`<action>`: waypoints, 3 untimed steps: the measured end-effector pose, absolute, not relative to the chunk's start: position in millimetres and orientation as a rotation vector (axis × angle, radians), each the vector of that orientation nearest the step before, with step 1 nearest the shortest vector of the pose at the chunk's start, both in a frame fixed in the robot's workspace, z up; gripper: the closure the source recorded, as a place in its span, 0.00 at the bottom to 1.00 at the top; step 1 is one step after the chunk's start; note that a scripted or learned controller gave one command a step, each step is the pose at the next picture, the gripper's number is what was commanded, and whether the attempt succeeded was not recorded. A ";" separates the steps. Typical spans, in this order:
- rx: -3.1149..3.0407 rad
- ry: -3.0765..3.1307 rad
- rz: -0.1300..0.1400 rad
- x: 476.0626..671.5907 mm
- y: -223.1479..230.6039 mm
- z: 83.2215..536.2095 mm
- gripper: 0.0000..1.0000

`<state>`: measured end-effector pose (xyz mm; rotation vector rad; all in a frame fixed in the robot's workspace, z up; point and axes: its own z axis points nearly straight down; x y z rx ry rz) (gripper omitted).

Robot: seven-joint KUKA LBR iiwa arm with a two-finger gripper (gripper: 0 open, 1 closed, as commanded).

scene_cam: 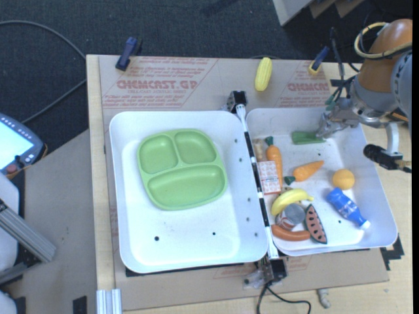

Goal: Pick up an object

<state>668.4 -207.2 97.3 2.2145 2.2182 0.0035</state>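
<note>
Left bin (124, 175): green tray (181, 169); right bin (380, 205): banana (290, 198)

you have a green divided plate (181, 169) lying in the left white bin (131, 241), left of frame centre. on the counter (196, 84) above the bins, a yellow corn cob (263, 74) stands near the top middle. a blue clamp (126, 53) grips the counter's upper left edge, another blue clamp (319, 60) the upper right. a grey cable (46, 28) curves over the dark floor at upper left.
</note>
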 end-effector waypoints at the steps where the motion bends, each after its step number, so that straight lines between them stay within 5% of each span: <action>1: 2.220 2.224 0.002 667.3 -144.9 128.3 1.00; 2: 2.221 2.223 0.000 666.7 -145.9 127.7 0.00; 3: 2.220 2.220 0.001 667.2 -161.2 85.8 0.00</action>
